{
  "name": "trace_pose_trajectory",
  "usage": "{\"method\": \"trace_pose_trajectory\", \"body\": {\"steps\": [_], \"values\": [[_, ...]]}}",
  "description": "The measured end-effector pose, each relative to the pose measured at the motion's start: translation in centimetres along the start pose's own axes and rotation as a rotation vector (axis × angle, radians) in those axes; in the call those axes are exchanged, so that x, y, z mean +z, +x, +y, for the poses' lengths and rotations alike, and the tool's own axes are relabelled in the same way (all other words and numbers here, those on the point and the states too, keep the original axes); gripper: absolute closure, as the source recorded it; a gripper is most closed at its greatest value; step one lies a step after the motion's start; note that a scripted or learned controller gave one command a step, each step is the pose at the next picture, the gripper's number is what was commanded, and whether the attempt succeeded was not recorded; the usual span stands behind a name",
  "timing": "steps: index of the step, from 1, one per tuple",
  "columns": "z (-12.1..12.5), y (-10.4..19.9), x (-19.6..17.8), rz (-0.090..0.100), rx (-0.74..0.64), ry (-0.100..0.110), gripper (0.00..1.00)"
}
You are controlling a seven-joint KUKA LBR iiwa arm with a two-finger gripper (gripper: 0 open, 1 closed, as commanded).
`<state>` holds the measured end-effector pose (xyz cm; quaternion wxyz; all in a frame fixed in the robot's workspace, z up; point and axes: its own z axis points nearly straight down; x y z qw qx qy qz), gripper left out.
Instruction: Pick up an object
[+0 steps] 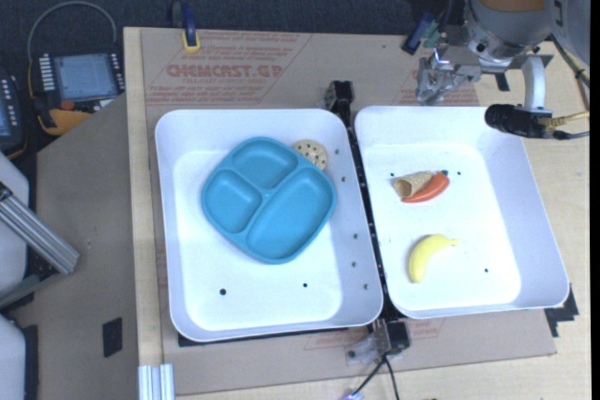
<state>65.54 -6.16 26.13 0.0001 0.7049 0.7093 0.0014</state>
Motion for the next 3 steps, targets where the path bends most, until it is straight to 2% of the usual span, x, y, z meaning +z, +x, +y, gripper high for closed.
{"method": "trace_pose_trajectory", "body": {"steps": [2,3], "values": [[0.0,8.7,1.6,0.000,0.001,0.006,1.00],[-0.3,14.3,1.6,0.001,0.000,0.003,1.00]]}}
